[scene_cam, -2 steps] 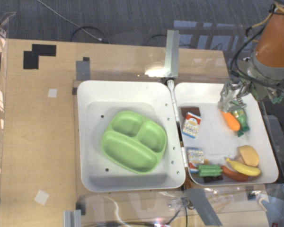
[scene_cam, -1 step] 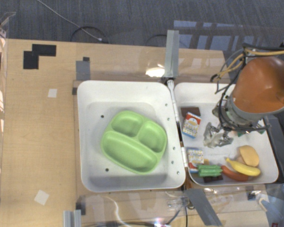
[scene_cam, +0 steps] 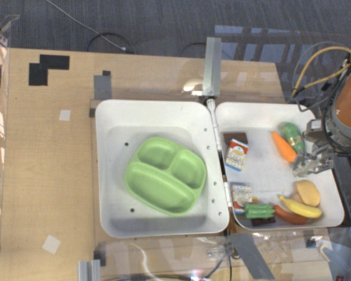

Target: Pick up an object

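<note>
Presently, 1 gripper (scene_cam: 309, 164) hung low in the right bin (scene_cam: 263, 122); whether it was spread or pressed together could not be told. Just to its left lay 1 carrot (scene_cam: 284, 146) and 1 green item (scene_cam: 292, 134); just below, 1 potato (scene_cam: 308, 192) and 1 banana (scene_cam: 301, 208). Well to its left, the left bin (scene_cam: 114, 157) held 1 green divided plate (scene_cam: 166, 174).

bench (scene_cam: 47, 186): pale wood top, black patches near its far left corner | left bin (scene_cam: 105, 215): shallow, white, resting on the bench | right bin (scene_cam: 263, 122): white, set just beside the left one, rims meeting at a metal strip (scene_cam: 212, 69) | small pale square marks (scene_cam: 65, 115) on the bare wood, left
</note>
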Tool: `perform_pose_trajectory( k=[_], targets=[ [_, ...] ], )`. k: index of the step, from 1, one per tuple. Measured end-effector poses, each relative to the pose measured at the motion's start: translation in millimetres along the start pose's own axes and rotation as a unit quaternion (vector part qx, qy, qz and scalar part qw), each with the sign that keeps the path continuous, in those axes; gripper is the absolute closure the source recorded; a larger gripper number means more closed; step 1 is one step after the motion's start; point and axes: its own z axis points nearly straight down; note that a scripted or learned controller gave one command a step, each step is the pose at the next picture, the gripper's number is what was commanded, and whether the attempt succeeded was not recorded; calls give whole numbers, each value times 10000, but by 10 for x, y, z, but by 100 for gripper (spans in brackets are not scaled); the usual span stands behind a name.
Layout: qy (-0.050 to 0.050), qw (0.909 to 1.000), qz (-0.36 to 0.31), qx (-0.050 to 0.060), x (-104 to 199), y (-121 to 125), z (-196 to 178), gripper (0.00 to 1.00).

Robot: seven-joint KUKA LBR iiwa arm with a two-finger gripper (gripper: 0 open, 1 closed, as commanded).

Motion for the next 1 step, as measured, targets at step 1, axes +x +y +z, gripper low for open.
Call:
perform_pose_trajectory(
  k=[1],
  targets=[
    [-28, 10000, -40, 31, -857, -182, -871, 100]
  ],
)
